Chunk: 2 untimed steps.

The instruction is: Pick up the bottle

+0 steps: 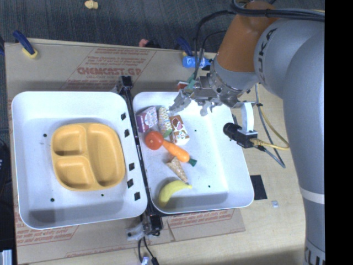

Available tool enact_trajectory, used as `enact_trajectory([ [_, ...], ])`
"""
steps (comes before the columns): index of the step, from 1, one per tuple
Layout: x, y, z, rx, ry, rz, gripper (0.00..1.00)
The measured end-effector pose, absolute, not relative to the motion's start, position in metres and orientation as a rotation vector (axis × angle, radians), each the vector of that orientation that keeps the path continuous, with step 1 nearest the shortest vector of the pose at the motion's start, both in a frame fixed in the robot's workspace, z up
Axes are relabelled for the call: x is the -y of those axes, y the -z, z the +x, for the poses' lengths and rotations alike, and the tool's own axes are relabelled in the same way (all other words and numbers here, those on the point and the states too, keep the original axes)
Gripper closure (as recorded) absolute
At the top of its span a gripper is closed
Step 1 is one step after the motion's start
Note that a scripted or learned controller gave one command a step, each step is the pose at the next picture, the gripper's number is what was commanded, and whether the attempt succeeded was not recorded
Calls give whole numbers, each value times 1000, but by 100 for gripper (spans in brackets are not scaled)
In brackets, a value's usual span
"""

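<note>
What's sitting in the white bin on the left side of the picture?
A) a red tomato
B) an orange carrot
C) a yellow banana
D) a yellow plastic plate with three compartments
D: the yellow three-compartment plastic plate lies in the left white bin, while the toy foods, such as the yellow banana and orange carrot, lie in the right bin.
</note>
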<state>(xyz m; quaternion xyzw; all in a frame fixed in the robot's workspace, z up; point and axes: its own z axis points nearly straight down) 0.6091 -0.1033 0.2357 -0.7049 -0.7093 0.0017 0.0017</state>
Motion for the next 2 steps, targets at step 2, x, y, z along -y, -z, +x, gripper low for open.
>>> enact_trajectory([
  [2, 173, -289, 530, 2234, -4, -2204, 100],
])
